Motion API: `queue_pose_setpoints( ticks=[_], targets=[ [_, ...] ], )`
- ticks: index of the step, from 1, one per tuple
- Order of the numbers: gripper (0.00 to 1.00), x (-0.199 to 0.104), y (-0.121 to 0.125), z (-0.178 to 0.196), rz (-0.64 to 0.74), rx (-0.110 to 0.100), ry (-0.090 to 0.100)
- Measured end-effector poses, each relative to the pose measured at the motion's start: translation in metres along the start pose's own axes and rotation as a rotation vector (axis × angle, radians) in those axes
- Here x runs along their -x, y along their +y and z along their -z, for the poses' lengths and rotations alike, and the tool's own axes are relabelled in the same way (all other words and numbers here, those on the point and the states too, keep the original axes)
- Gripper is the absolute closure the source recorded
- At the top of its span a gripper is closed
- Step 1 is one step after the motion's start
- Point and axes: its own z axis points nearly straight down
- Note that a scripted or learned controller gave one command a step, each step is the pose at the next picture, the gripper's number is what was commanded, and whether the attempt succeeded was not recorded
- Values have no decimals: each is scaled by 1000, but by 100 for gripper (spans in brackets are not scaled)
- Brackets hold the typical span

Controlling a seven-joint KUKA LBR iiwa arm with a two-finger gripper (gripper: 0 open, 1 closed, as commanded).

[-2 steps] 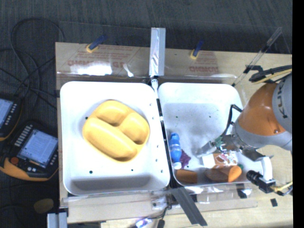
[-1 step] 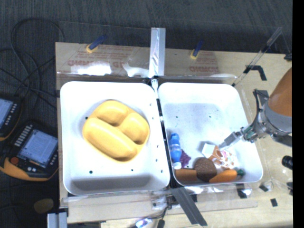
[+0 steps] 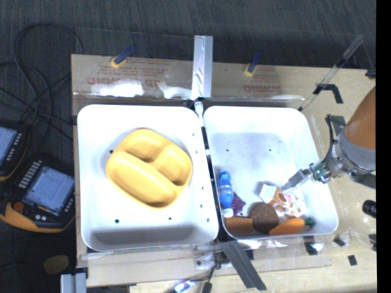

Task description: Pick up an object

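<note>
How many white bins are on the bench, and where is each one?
2. The left bin holds the big yellow object. The right bin has small items piled at its near edge, and the tool is over it.

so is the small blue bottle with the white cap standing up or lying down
Lying down. The small blue bottle with the white cap lies lengthwise on the right white bin's floor beside its left wall, cap toward the front edge.

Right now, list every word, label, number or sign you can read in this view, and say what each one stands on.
No text can be read for certain.
Red print on the clear plastic sheet behind the bins: too blurred to read.
Screen of the handheld pendant at the left: lit, too small to read.
Label on the blue bottle in the right bin: unreadable.
Printed packet near the tool: markings too small to read.
</note>
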Motion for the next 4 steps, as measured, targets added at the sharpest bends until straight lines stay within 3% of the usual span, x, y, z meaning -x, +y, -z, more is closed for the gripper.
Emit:
queue_pose_setpoints(
  ticks=[1,2,3,4],
  targets=[
    [0,-28,9,-101,-275,7,-5],
    [100,-27,11,-90,-274,13,-6],
    [100,-114,33,58,-161,-3,-1],
    [100,-89,24,-13,-264,-5,-1]
  ],
)
